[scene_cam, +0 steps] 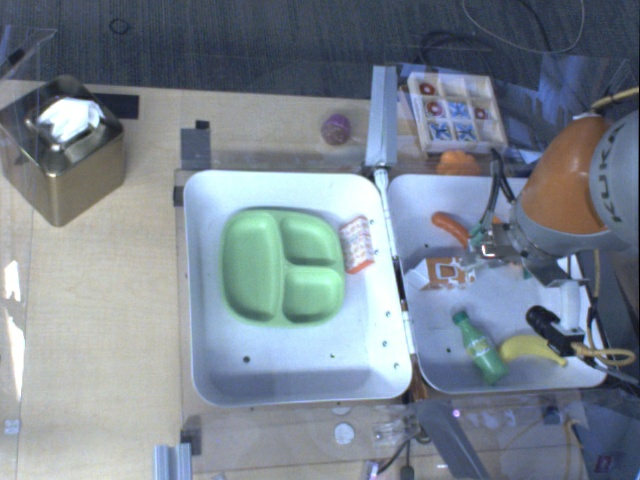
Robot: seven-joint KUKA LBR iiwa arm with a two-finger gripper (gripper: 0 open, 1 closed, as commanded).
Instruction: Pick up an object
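I see the gripper (478, 251) low in the right bin (440, 363), just right of the orange-and-white packet (447, 272) — whether it's parted, I can't tell. The orange carrot (451, 227) lies just up-left, long axis slanting toward the claw.

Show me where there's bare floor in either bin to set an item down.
Left bin: a wide bare strip along the near edge, below the green tray. Right bin: a bare near-left corner beside the green bottle. Crowded: the right bin's far half, with the carrot, the packet and the end effector, and around the banana.
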